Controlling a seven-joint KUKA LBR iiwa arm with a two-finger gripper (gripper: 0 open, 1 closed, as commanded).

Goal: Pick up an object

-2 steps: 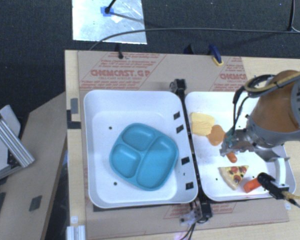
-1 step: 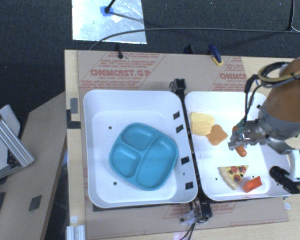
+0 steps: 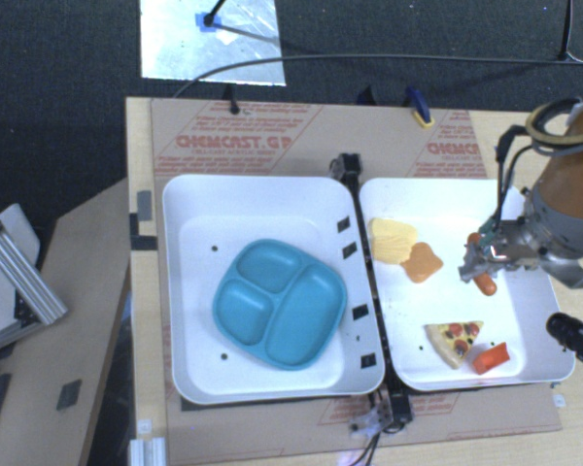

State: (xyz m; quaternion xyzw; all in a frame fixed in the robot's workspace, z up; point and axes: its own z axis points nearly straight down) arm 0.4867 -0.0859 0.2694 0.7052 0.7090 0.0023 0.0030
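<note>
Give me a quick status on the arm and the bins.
Gripper low over right bin, small orange-red piece at its tip, grasp unconfirmed. Pizza slice lies apart, nearer front. Nothing blocking.

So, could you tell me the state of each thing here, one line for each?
Blue plate: lying flat in left bin, nothing on it.
Yellow piece: in right bin, touching orange piece.
Pizza slice: flat, beside red piece.
Gripper: low over right bin, a small orange-red thing at its tip.

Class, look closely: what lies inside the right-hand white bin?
Inside the right bin: a yellow piece, an orange piece, a pizza slice, a red piece. The gripper covers part of a reddish item.
</note>
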